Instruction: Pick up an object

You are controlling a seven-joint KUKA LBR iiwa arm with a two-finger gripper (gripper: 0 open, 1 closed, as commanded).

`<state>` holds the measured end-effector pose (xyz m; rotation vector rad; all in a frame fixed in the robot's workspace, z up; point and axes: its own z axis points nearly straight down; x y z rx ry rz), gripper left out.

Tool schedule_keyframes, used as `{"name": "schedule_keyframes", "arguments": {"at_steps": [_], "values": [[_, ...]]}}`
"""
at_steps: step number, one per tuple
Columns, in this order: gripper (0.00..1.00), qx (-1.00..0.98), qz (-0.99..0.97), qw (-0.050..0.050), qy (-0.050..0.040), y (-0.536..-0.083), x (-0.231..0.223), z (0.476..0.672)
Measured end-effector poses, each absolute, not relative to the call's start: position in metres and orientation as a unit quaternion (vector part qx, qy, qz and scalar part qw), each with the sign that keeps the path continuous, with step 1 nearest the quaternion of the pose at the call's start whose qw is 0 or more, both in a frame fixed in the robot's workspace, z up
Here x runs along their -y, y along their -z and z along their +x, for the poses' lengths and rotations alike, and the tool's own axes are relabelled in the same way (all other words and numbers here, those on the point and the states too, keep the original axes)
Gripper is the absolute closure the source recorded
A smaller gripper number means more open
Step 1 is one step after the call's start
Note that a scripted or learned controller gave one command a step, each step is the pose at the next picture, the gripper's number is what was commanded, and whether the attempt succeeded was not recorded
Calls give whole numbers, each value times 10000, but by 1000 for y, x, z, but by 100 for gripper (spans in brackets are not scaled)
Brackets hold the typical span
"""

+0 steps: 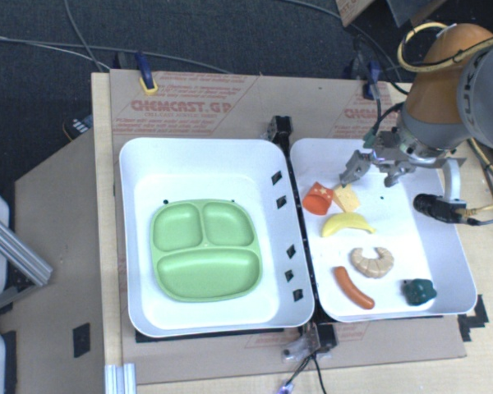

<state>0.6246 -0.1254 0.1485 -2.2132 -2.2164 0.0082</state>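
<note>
My gripper (372, 173) hangs over the back of the right bin (444, 261), open, with nothing between its fingers. Just left of and below it lie a red-orange piece (317, 199) and a small yellow block (346, 199), side by side. A yellow banana (347, 224) lies in front of them. Nearer the front are a beige shrimp-like piece (371, 261), a red sausage (354, 288) and a dark green piece (418, 290) in the front right corner.
The left bin (140, 220) holds a green divided plate (205, 249). A black divider with clips (289, 220) runs between the bins. Cardboard (189, 101) lies under both bins.
</note>
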Motion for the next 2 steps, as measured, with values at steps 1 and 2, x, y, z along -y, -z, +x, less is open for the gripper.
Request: {"name": "schedule_keyframes", "arguments": {"at_steps": [1, 2], "values": [[0, 7070, -7071, 44, -26, -85, 129, 627], [100, 7072, -7070, 17, -3, -99, 129, 630]]}}
